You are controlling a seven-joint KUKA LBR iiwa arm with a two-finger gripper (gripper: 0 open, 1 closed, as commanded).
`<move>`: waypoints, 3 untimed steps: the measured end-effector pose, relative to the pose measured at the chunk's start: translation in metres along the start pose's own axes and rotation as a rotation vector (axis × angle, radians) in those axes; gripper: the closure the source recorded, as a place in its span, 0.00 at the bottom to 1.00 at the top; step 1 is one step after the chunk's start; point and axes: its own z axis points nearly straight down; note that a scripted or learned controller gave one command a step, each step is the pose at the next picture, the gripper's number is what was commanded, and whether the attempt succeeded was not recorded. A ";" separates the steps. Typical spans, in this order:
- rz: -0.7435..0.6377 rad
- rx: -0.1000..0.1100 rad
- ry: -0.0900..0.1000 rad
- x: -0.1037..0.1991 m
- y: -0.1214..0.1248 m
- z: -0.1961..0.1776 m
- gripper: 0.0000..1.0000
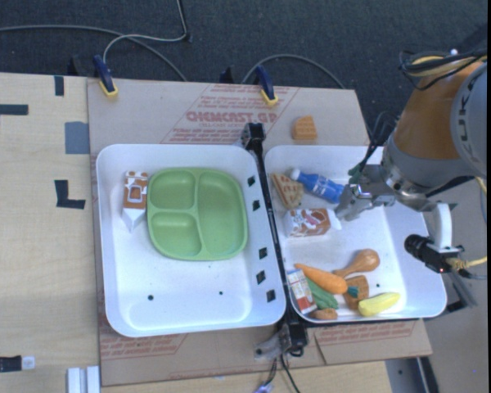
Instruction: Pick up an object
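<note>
My gripper (349, 203) hangs over the right bin (393, 244), just right of a blue and white bottle (318, 185) that lies near the bin's upper left. Nothing shows between its tips. Below the bottle lie a waffle-like brown piece (286, 190) and a red and white packet (309, 222). Toward the bin's front edge sit an orange carrot (322, 278), a tan pear-shaped piece (358, 262), a yellow piece (377, 303) and a small red and white can (299, 289).
The left bin (188, 301) holds a green divided plate (198, 213) and a small orange and white carton (134, 196) at its left. An orange block (304, 128) lies on the cardboard behind the right bin. Two clamps and cables sit at the back edge.
</note>
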 end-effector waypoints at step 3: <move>0.001 0.001 0.001 -0.079 -0.035 0.134 0.00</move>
